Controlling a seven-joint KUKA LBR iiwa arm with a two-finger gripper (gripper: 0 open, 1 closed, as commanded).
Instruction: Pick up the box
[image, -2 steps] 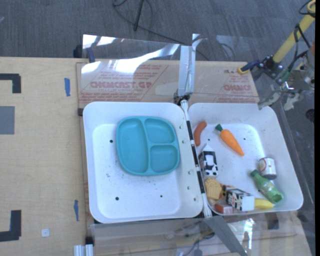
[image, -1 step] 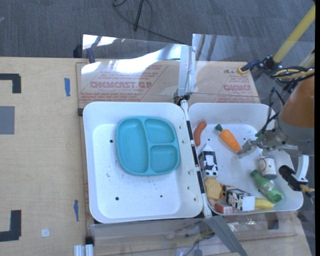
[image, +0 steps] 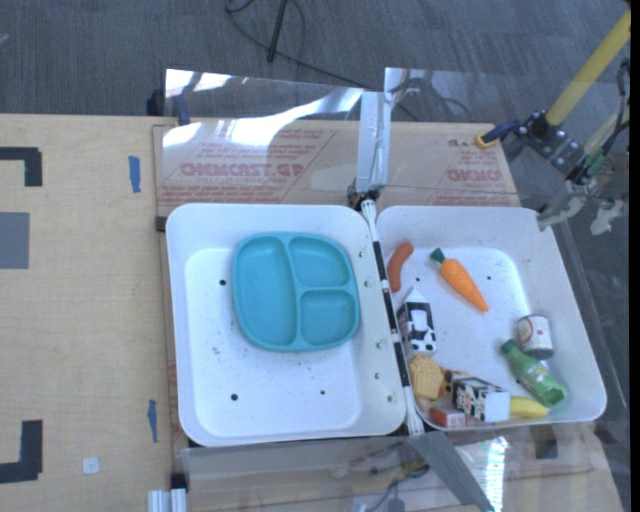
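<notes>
Teal plate (image: 296, 291), carrot (image: 462, 281), can (image: 535, 335)

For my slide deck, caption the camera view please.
Teal divided plate in left bin; right bin holds carrot, can, green bottle and small box.

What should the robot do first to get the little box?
Probably swing in over the right bin and stop above the box. It lies near that bin's front edge, squeezed between a cracker and a banana, so aim carefully.
</notes>
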